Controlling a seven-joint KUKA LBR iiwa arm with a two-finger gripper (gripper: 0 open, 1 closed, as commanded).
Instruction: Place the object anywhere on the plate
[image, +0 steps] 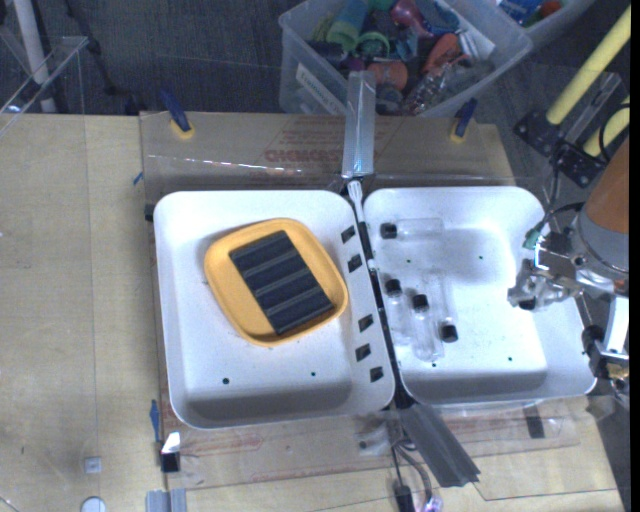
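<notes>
A yellow square plate (222, 283) with rounded corners lies in the left bin (190, 390). A black ribbed rectangular object (282, 279) rests on the plate, covering most of its middle at a slight slant. My gripper (532, 284) hangs over the right edge of the right bin (500, 365), far to the right of the plate and the black object. Nothing shows in its grasp.
A clear plastic piece with small black parts (418, 300) lies in the left half of the right bin. The divider (368, 300) between the bins carries black clips. A clear tub of colourful toys (400, 45) stands behind the bins.
</notes>
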